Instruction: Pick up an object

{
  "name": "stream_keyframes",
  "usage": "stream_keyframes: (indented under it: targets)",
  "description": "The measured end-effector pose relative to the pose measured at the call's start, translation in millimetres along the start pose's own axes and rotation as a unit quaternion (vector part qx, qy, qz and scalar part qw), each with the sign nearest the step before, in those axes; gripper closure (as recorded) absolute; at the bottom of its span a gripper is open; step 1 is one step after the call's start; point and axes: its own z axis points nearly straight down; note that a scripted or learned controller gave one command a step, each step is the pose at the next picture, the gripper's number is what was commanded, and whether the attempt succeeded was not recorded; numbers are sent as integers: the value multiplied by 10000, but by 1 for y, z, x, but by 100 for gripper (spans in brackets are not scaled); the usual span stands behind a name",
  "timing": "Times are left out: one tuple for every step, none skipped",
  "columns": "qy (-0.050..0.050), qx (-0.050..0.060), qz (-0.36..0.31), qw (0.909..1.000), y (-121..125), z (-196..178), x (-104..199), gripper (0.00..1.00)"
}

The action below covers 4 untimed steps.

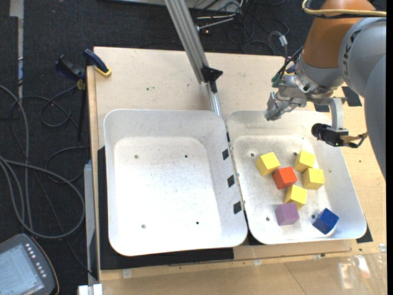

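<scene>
The right bin (344, 165) holds several small blocks: yellow ones such as the block (268, 163) at the left of the cluster, an orange block (284, 177) in the middle, a purple block (287, 214) near the front and a blue block (325, 220) at the front right corner. My gripper (274, 112) hangs above the bin's back edge, well behind and above the blocks. Nothing is seen between its fingers.
The left bin (123, 165) lies beside the right one. A slanted metal pole (187, 32) crosses the back of the bench and ends near the bins' shared back corner. A clamp (83, 66) sits at the bench's far left corner.
</scene>
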Motion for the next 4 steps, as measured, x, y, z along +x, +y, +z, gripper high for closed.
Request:
stream_keyframes:
  targets:
    - [0, -4, -5, 10000, 2, -52, 0, 100]
    - [11, 43, -20, 10000, -21, -42, 38, 100]
    - [13, 49, -21, 10000, -54, -41, 74, 100]
    - [14, 47, -23, 10000, -87, -42, 113, 100]
